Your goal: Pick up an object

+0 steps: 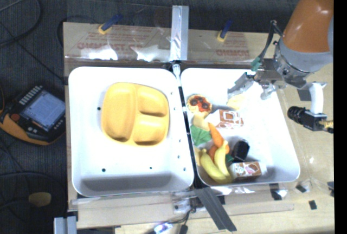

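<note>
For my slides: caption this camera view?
Open gripper above the right bin of toy food; yellow tray in the left.

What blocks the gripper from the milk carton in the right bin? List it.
Nothing visible. The gripper hangs above the right bin, up and to the right of the milk carton, with bare white floor between them. The carrot and pizza slice lie on the carton's far side.
</note>
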